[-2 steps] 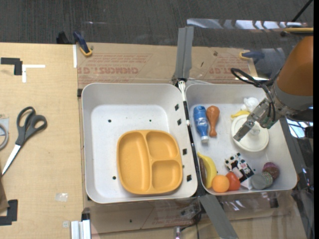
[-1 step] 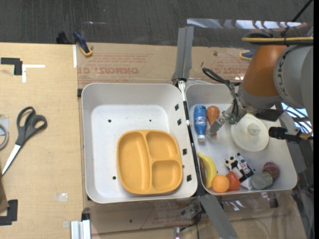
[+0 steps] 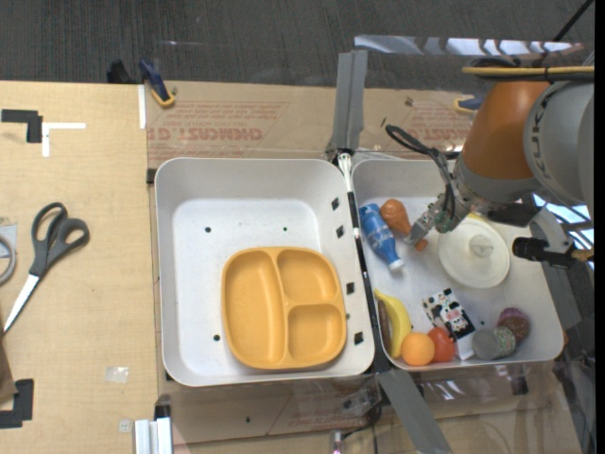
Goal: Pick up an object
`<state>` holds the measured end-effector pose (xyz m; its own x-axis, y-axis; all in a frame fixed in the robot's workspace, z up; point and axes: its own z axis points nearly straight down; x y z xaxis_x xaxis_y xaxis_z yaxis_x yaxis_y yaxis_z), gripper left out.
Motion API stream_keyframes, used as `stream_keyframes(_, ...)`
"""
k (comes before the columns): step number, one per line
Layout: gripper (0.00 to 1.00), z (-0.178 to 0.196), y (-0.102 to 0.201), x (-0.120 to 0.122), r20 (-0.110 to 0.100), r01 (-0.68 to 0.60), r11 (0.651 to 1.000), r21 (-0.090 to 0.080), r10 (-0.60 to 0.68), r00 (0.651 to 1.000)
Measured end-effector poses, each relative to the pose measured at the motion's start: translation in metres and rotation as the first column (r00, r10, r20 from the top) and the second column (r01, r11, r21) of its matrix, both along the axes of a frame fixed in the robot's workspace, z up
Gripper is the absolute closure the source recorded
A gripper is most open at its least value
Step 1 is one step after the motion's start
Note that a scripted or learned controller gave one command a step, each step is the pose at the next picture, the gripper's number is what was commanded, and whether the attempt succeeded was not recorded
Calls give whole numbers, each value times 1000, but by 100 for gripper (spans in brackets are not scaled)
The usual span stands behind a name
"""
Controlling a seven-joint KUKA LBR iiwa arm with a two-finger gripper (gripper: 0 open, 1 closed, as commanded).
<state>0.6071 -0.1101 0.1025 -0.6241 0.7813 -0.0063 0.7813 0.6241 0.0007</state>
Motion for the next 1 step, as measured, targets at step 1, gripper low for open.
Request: stream_keyframes(1, 100, 90, 60, 27, -2, -31, 1000, 3, 31, 1000)
